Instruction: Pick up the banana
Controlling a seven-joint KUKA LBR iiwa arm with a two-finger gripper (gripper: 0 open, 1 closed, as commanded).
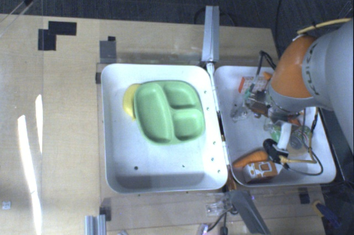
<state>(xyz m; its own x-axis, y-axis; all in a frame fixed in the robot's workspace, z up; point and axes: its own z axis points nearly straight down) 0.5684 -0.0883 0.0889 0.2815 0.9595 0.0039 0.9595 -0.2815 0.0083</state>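
**Reaching over the wrong bin while the banana is lying under the tray**

Hanging over the right bin (326, 170), the arm (326, 71) is coming in from the right side of the view, its orange band facing up and its wrist pointing down toward the middle of that bin. The gripper (260, 100) is sitting at the arm's leftward end, among cables and clear parts; whether it is spread or pressed together I cannot tell, and nothing is visibly sitting in it.

The banana (129, 101) is lying well away from the hand, across the divider in the left bin (155, 173), on the far side of the green tray (168, 111). Only a yellow crescent is showing at the tray's edge furthest from the gripper. The tray is resting on top of it, upside-down by the look of its raised compartments, which is probably why so little of the fruit is showing.

Judging from the exposed sliver, the banana's long axis is running roughly along the tray's edge, front to back in the view, curving away from the hand. Which end is the stem I cannot tell.

Below the hand, toward the near wall of the right bin, an orange carrot-like item (250, 158) and a small printed box (260, 171) are lying just beside each other. They are likely irrelevant clutter here.

Judgement: the hand is needing to cross the divider, and the tray is likely blocking a clean grasp.
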